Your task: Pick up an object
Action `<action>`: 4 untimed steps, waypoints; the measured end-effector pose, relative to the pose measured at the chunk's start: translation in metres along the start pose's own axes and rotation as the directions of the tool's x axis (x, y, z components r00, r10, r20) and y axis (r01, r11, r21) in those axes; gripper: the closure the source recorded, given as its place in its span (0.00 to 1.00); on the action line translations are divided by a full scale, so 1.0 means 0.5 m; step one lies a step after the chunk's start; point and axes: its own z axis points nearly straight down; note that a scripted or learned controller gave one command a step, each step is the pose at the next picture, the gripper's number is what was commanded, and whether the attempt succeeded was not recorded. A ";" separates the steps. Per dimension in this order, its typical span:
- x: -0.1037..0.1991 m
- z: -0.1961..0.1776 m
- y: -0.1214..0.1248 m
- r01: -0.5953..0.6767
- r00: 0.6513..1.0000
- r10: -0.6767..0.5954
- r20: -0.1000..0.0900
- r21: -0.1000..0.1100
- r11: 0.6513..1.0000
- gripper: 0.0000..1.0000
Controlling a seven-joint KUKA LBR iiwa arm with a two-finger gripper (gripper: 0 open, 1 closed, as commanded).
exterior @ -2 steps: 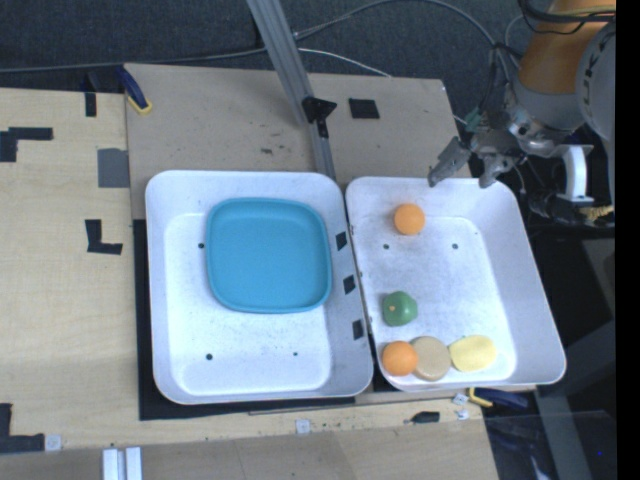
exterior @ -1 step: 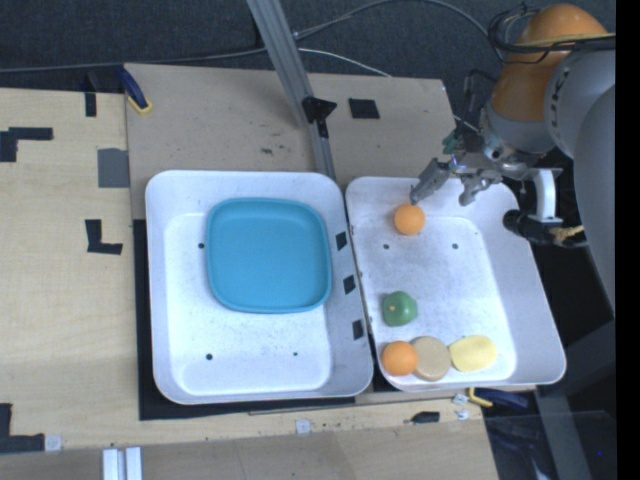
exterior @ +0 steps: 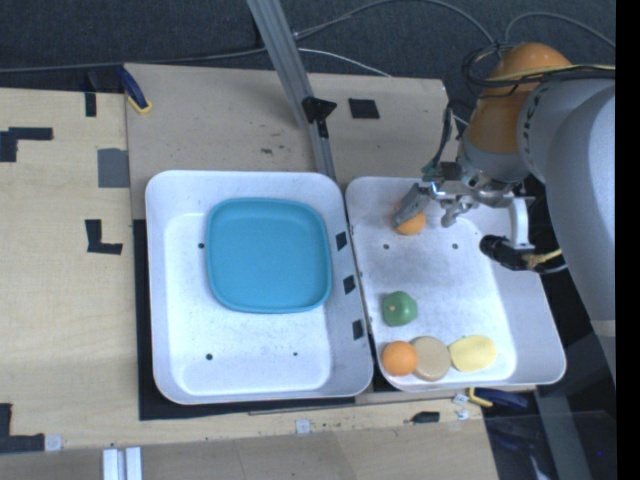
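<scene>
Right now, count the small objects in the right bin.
5. An orange piece lies at the gripper near the far edge; a green one sits mid-bin; an orange ball, a tan disc and a yellow piece line the near edge. The arm may hide more.

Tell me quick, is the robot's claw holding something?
Gripper: fingers spread open over a small orange object at the far end of the right bin; it holds nothing.
</scene>
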 end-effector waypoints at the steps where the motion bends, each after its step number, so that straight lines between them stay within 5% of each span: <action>1: 0.001 0.061 -0.001 0.000 1.000 0.000 0.001 -0.004 1.000 0.00; 2: 0.001 0.037 0.001 0.000 1.000 0.000 0.002 -0.006 1.000 1.00; 4: -0.001 -0.212 -0.008 0.000 1.000 0.000 0.002 -0.011 1.000 1.00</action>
